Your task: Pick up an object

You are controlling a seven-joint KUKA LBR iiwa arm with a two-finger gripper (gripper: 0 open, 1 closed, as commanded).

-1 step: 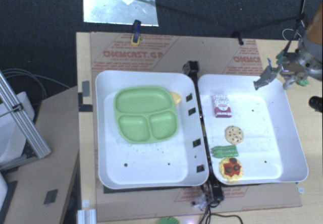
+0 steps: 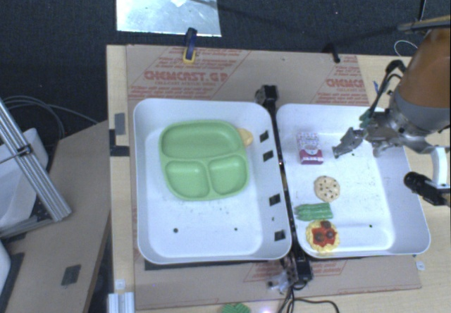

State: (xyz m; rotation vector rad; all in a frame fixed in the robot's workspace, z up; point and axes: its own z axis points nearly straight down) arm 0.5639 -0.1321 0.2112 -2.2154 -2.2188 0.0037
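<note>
Leftmost, a green divided plate (image 2: 204, 160) is seen lying flat in the left bin (image 2: 151, 234), with a small yellow piece (image 2: 245, 137) tucked just beside its upper right corner. Across the divider, the right bin (image 2: 405, 230) carries four small items along its left side: a red-and-white packet (image 2: 309, 147) nearest the top, a round cookie (image 2: 326, 188) below it, a green bean pod (image 2: 314, 211) below that, and a small pizza-like disc (image 2: 323, 235) at the bottom corner. The bean pod's long axis is laid roughly left to right; the packet stands with its long side running up and down the view. Further right, the gripper (image 2: 361, 141) is held over the upper part of the right bin, its fingers (image 2: 347, 144) spread apart, with nothing seen between them and nothing touched. The packet is judged the nearest candidate: it lies just to the left of the finger tips, close but apart, while the cookie sits below and to the left, and the other two are farther down. A short leftward shift and a descent would probably be called for, with the spread fingers brought either side of the packet's narrow width.
</note>
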